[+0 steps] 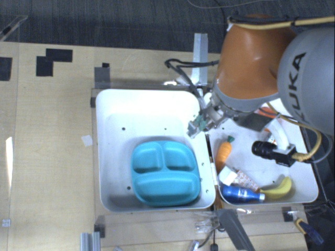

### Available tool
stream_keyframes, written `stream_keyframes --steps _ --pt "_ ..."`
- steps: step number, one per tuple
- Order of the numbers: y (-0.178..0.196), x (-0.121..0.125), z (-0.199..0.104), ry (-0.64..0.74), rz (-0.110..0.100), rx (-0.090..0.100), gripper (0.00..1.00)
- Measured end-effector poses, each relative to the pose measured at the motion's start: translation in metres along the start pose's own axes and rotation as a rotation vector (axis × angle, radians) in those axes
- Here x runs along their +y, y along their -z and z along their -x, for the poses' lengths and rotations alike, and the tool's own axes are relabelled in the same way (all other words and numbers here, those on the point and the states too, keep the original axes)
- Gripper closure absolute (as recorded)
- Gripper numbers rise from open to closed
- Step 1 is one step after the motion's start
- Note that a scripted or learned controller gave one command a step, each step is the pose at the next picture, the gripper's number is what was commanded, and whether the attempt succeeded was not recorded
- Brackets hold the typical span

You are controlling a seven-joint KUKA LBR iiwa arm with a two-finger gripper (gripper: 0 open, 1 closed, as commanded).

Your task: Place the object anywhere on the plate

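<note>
Tool (198, 123): over the right rim of the left bin (120, 114), toward its far right corner; wide, narrow or holding, cannot tell; a small greenish speck at the tip, too small to name.
Plate (165, 172): blue, three compartments, at the near edge of the left bin, close to its near right corner; by the look of it, not yet loaded.
Likely object: carrot (224, 153), by judgement only, as the nearest piece to the tool; in the right bin (246, 158), along its left edge, green end toward the far edge.
Neighbours: packet (242, 180), blue bottle (239, 194) and banana (277, 188) crowded along the near edge of the right bin, the packet just beside the carrot's narrow end.
Handling: probably light and stiff, with a smooth tapered skin, so prone to slipping or rolling.
Hold: across the thick upper half, clear of the taper and of the bin wall.
Release: low over any compartment of the plate, against a roll-off.
</note>
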State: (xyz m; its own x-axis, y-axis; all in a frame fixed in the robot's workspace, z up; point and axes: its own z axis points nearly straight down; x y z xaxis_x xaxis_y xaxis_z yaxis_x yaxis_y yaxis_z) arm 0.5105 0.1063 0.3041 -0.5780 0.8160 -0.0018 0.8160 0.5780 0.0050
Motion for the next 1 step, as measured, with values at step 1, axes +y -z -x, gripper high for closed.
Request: stream_keyframes --steps 1 --pt "0.0351 0.0134 0.08 -0.022 0.001 -0.002 1.0"
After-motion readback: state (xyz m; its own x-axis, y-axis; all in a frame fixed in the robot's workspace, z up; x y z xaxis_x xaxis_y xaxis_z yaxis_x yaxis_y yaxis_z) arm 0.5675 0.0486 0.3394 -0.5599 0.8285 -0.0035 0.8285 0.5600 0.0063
